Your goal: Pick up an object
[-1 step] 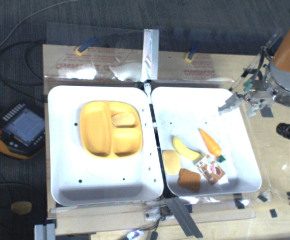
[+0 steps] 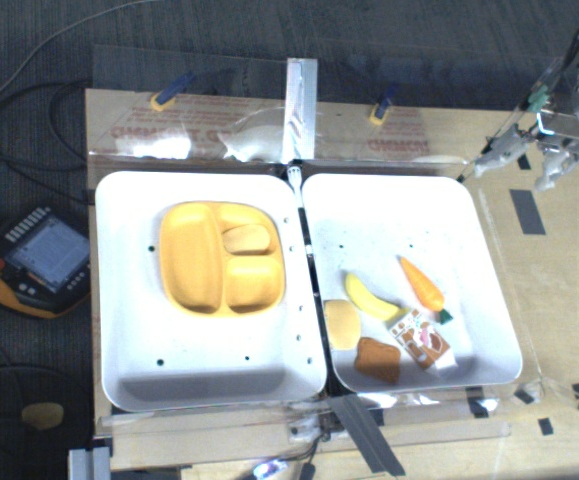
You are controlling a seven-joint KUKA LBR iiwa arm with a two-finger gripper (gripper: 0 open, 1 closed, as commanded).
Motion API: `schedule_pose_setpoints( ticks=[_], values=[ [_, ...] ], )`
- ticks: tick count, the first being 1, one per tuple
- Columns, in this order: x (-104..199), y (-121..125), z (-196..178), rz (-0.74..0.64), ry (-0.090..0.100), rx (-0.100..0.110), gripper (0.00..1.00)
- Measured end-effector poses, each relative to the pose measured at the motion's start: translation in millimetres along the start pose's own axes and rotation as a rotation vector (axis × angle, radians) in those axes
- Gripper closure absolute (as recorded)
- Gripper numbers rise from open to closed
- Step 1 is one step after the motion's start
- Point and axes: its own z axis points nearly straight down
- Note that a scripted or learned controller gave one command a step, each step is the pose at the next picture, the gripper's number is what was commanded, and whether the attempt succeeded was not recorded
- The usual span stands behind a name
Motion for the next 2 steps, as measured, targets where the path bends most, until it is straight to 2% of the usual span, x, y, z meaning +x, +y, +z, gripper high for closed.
schedule_pose_setpoints(
  ticks=[1, 2],
  values=[
    [29, -35, 105, -0.111, 0.004, 0.002, 0.00],
    [21, -48, 219, -0.129, 0.005, 0.002, 0.00]
  ],
)
